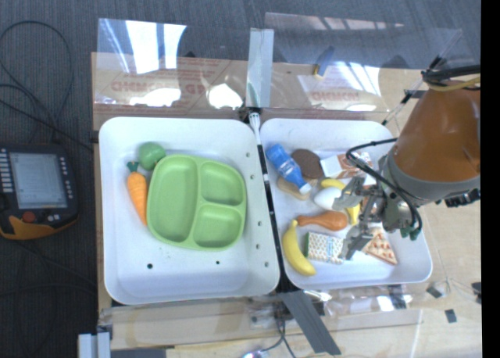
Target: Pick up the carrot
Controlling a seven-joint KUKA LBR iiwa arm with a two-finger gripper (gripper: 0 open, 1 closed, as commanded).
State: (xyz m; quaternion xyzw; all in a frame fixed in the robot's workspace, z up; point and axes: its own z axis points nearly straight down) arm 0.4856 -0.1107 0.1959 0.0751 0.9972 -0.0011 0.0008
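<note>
Camera view: the carrot (pixel 137 194) is seen by the left bin's (pixel 117 270) left edge, the tool (pixel 364 220) – spread wide, nothing held – is poised over the right bin (pixel 414 266), so a crossing is judged next.

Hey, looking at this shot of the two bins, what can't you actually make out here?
- Pincer, camera view: its fingers blend into the toy food in the right bin; open or shut is unclear.
- Carrot, camera view: its right side runs along the green divided plate; touching or tucked under, I cannot tell.
- Small items beneath the arm, camera view: partly covered and too small to name.
</note>
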